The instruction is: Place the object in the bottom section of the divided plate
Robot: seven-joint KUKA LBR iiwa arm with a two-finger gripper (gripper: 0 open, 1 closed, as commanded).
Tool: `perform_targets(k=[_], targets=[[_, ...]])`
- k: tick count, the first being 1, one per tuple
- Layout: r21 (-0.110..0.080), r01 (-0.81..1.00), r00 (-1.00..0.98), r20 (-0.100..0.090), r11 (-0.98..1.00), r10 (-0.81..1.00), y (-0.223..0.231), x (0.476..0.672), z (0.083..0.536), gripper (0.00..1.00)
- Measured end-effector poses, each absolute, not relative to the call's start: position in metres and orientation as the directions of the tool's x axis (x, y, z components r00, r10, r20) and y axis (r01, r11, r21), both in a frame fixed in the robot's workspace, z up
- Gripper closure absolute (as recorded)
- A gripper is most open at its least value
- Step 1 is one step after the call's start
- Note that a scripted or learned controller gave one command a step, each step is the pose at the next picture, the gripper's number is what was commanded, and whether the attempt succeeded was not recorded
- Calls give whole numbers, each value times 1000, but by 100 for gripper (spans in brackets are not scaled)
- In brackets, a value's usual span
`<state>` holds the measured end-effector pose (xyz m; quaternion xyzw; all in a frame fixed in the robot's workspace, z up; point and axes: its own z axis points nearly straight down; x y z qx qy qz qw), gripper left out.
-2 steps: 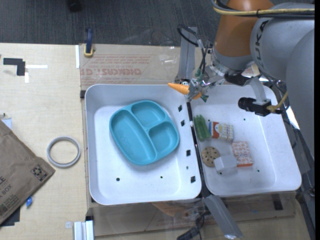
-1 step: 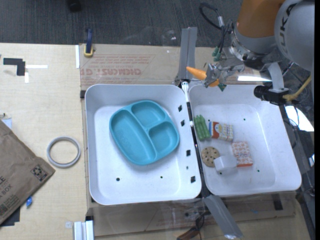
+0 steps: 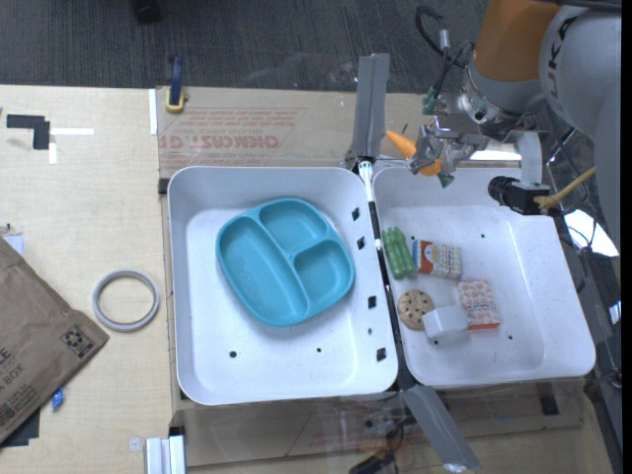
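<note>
I work in a robotics lab, not a home. My bench (image 3: 79, 225) is bare plywood with tape marks, two white bins (image 3: 197, 294) sit clamped side by side at its middle, cables (image 3: 573, 181) trail off my wrist, and a roll of tape (image 3: 125, 298) lies near the left edge.

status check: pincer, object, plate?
Pincer above right bin's far edge, orange carrot-like piece between fingers. Blue divided plate in left bin, sections bare. Path unobstructed.

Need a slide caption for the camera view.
Gripper holds an orange carrot above the right bin; blue plate waits left.
</note>
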<state>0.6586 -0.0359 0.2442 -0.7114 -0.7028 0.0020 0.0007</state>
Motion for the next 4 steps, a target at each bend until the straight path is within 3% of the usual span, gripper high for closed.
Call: perform_targets(k=[1,2,3,4], targets=[[-3,999,-43,-1,43,999,79,659,233,100],[-5,1000,-1,-2,1,1000,128,544,189,100],[7,999,47,0,-47,999,172,567,109,100],[-4,999,48,-3,-48,999,172,564,102,0]])
